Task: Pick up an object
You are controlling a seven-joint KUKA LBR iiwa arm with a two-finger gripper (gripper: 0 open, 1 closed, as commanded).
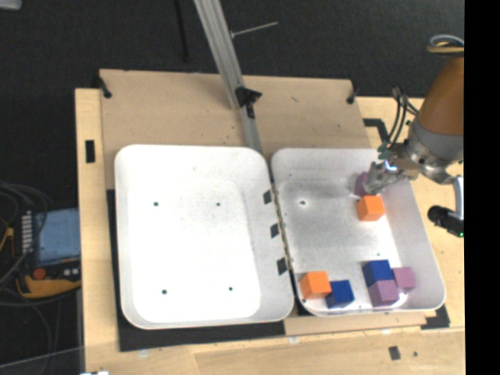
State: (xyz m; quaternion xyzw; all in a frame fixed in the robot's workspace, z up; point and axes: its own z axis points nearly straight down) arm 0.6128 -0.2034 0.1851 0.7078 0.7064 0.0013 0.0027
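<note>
Above right bin (406, 233), gripper (378, 180) beside orange cube (370, 208)

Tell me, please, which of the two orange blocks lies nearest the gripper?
The orange block just below the gripper, alone at mid-bin; the other orange block sits at the bin's near edge beside a blue block.

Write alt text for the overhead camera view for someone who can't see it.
A grey and orange robot arm reaches from the right, its gripper low over a purple block and an orange block in the right white bin. More orange, blue and purple blocks cluster along that bin's near edge.
</note>
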